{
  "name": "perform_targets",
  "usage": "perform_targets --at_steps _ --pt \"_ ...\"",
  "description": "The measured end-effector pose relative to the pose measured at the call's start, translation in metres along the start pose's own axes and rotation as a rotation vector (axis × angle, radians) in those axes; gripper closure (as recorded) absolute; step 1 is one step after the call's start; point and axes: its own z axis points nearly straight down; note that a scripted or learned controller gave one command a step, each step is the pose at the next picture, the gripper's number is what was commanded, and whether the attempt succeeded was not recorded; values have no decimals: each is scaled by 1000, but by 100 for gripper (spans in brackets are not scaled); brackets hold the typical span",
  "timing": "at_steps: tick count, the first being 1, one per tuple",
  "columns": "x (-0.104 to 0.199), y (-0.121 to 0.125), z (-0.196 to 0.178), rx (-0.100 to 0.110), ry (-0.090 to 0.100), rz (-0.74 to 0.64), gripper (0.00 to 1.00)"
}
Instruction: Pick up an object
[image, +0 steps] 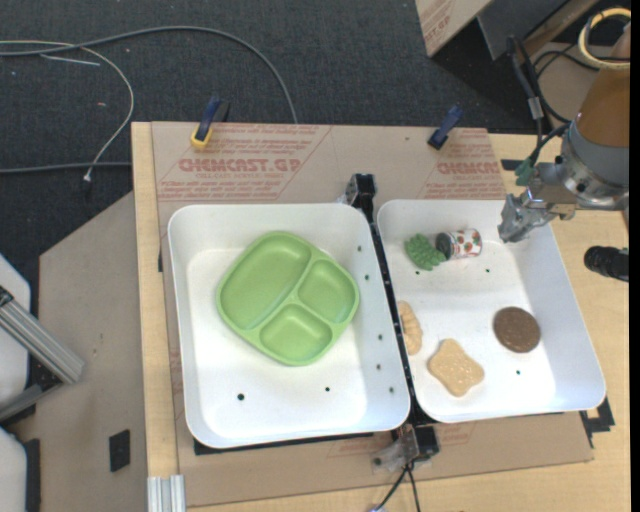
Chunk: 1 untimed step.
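The gripper (515, 222) hangs over the back right part of the right bin (560, 395), near its far rim. Whether it is spread or pressed together cannot be told from this slant, and nothing shows pinched in it.

Just to its left, at about the same depth, lies a small white cup (465, 242) with red spots, tipped on its side with its long axis running left to right; which end is the mouth cannot be told. Touching the cup's left end is a green leafy piece (424, 251).

Toward the front and slightly left of the gripper sits a round brown disc (517, 329), lying flat. Further forward and left is a tan lumpy cookie (456, 367), its long axis slanting from back left to front right. A second tan piece (410, 328) lies along the bin's left wall, long axis running front to back.

Well to the gripper's left, the left bin (240, 415) holds a green tray (288, 296) with three compartments, turned at a slant.
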Motion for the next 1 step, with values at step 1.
perform_targets --at_steps 1 --pt "57 -15 -2 0 0 -1 100"
